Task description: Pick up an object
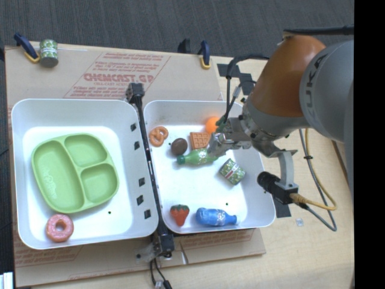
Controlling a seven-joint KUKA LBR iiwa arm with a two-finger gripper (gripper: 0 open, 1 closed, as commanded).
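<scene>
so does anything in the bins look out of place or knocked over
Nothing damaged or spilled. The green bottle and blue bottle both lie on their sides in the right bin; the small green carton sits tilted.

The bench bears two white bins on printed cardboard.

Left bin: sectioned plate at centre; donut at lower left, just below the plate.
Right bin: pretzel, waffle and bottle across the top (close together); carton at right; strawberry and pouch along the bottom.
Frame's upper left: small can on the board.
</scene>
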